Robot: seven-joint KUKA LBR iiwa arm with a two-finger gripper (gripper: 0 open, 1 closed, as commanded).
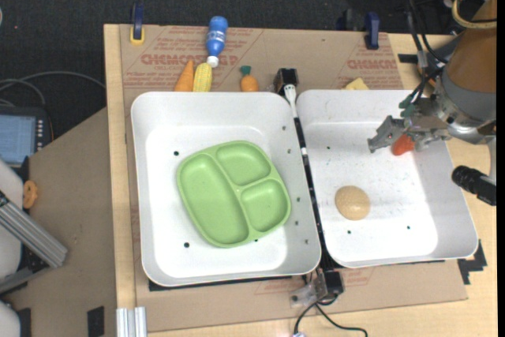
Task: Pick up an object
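Observation:
My gripper [404,136] hangs over the far part of the right bin [442,241], at the end of the grey arm coming in from the right. A small red-orange object [402,145] shows right at the gripper's tip, partly covered by it. Whether it is held or lying on the bin floor is unclear. A tan, potato-like lump [353,202] lies on the right bin's floor, nearer the front and apart from the gripper. In the left bin [158,249] rests a green three-compartment plate [233,192].
Behind the bins on the bench lie a blue-and-white bottle [216,37], a toy corn cob [203,76], two small carrots [184,78] [248,80] and a black clip [286,79]. A black divider runs between the bins.

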